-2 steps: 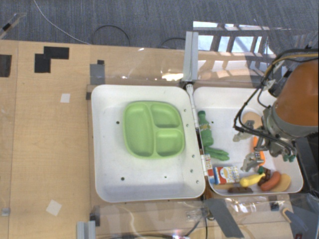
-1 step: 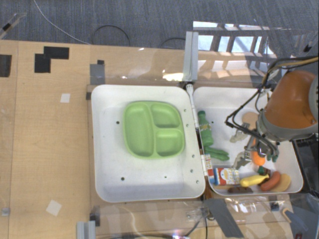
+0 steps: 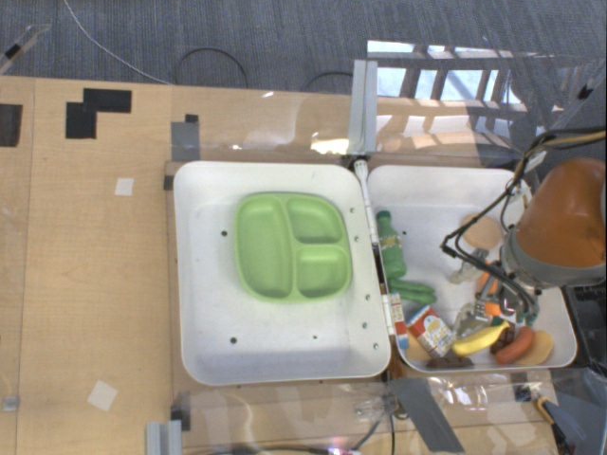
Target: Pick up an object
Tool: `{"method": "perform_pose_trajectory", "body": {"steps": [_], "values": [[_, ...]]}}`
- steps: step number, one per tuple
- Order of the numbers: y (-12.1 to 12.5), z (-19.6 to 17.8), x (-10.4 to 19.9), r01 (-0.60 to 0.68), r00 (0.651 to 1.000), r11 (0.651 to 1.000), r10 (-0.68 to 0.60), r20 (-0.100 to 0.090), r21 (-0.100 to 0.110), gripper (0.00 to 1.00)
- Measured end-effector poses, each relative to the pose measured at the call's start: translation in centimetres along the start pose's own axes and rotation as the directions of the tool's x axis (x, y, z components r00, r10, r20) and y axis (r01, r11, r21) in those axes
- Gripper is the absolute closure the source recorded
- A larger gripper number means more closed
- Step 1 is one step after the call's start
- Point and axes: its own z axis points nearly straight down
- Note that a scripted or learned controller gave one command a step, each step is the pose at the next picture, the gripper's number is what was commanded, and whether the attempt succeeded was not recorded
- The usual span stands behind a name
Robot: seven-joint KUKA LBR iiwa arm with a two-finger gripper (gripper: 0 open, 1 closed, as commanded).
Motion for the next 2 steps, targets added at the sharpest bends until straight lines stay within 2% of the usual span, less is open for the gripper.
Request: {"method": "perform_pose_trajectory", "body": {"steps": [1, 2], "values": [[7.7, 0.3, -7.5, -0.057, 0.998, 0.998, 0.057, -0.006, -0.003, 0.0], [9.6, 0.5, -10.6, -0.187, 0.982, 0.982, 0.187, -0.01, 0.002, 0.0]]}}
